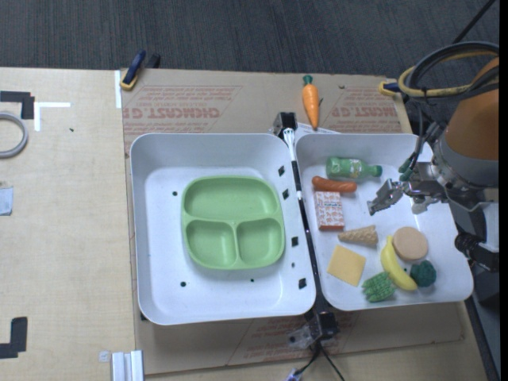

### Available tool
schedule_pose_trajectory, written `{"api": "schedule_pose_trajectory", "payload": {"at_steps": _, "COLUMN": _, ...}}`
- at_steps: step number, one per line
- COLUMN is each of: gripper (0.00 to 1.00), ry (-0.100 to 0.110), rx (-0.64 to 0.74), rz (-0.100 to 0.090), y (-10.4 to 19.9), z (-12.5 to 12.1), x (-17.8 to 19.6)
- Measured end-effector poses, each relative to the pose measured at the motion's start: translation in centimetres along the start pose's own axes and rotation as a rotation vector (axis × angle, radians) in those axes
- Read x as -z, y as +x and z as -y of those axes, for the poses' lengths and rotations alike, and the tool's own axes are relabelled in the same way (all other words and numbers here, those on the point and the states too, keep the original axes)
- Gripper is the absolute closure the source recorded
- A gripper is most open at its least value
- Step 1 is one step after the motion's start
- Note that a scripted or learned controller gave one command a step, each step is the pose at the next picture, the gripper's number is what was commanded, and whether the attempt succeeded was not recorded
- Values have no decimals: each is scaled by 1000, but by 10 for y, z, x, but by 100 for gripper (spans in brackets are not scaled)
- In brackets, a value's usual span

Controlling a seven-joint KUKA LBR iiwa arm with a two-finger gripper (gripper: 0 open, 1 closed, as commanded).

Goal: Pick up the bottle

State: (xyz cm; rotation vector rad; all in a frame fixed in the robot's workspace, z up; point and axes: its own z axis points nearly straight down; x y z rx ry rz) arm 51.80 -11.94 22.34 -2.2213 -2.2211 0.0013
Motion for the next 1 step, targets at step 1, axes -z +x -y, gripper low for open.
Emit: {"api": "schedule_pose_trajectory", "payload": {"at_steps": 1, "gripper": 100, "ry": 0, "rx": -1, "rz": 1, "y": 0, "z": 0, "x": 9}}
